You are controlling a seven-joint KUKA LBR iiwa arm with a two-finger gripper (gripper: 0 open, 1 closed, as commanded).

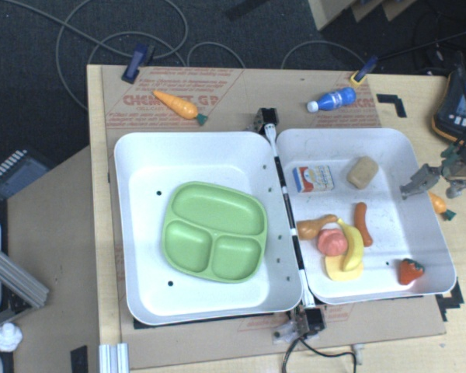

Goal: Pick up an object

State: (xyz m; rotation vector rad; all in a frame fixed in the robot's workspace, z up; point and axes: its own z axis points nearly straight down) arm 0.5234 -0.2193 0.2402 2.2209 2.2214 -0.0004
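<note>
Claw (429,179) at right bin (419,231) outer rim, fingers apart, holding nothing

Even, soft light; mild blur.

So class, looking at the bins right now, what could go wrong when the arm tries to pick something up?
1. The pink toy, banana and chicken leg touch in a cluster in the right bin, so a grasp might catch two or slip off.
2. The strawberry sits near the bin's wall, which could block the end effector.
</note>
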